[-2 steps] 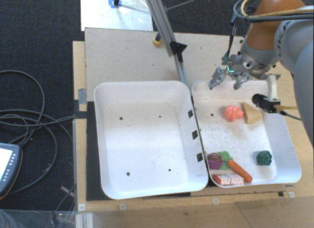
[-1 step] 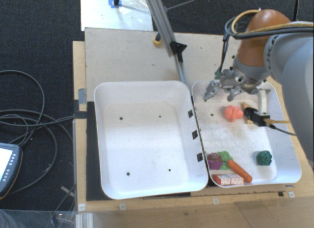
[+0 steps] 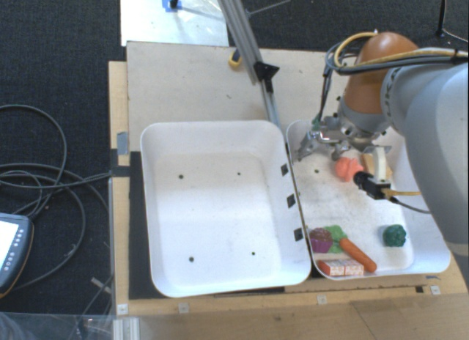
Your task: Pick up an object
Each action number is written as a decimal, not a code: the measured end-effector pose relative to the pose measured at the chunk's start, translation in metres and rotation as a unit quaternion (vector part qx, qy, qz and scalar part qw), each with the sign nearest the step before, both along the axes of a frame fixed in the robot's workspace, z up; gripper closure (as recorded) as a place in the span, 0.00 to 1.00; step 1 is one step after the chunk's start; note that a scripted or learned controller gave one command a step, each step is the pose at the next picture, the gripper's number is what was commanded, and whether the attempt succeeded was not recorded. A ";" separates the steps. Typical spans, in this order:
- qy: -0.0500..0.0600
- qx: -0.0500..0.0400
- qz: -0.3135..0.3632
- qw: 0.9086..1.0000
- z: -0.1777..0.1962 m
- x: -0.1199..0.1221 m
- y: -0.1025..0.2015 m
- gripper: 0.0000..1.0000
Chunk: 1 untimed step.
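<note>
The arm (image 3: 410,104) reaches in over the right bin (image 3: 432,254), its orange band sitting above the wrist at that bin's far end. The gripper (image 3: 350,157) hangs low over the far half of the right bin, and a pinkish-orange object (image 3: 347,168) lies right under it — whether that object sits between the fingers or just beside them cannot be told, and the wrist hides whether the gripper is apart or together.

Along the right bin's near edge lie the other things: a carrot (image 3: 358,255) set at a slant, a purple piece (image 3: 320,239) touching a green leafy one (image 3: 336,233) just beside the carrot's tip, and a small red and white box (image 3: 341,267) against the near wall. A dark green lump (image 3: 394,235) rests apart from them, toward the right bin's outer side.

The left bin (image 3: 157,185) stands touching the right bin, wall to wall, black clips (image 3: 291,201) along the shared rim.
</note>
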<state>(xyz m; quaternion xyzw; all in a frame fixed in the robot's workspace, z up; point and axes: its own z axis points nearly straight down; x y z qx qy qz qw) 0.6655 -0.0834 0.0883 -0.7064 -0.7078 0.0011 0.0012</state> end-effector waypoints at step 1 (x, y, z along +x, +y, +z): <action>-0.004 0.000 0.000 1.000 0.015 0.002 0.000 1.00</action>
